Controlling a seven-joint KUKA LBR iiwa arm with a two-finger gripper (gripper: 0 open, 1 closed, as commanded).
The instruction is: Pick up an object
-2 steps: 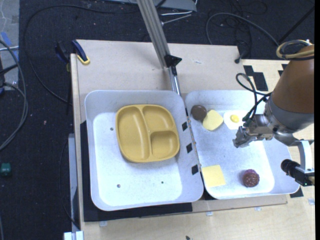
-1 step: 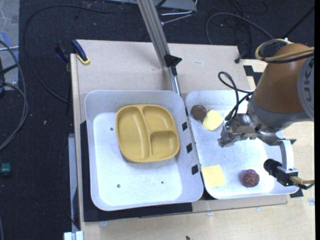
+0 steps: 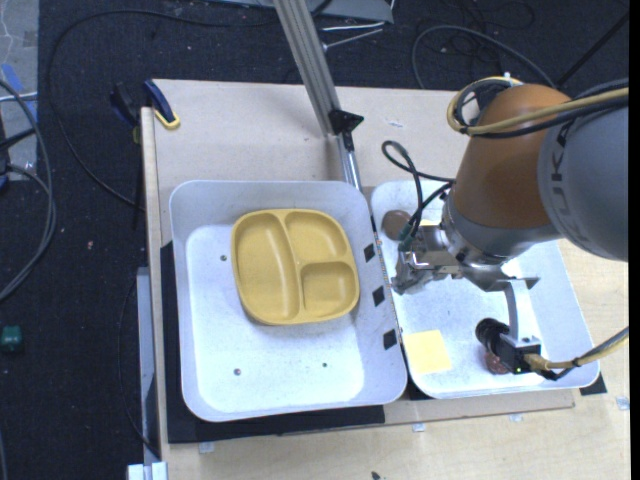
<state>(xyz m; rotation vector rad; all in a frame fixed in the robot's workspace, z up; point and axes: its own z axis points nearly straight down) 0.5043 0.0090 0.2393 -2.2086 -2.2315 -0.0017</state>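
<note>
The arm's gripper (image 3: 412, 268) hung over the right bin (image 3: 565, 298), its finger state impossible to tell, with the yellow square (image 3: 427, 351) unlifted and the pick apparently undone.

The grey arm (image 3: 560, 168) reaches in from the right, orange band uppermost, its hand (image 3: 412, 268) pointing down.
</note>
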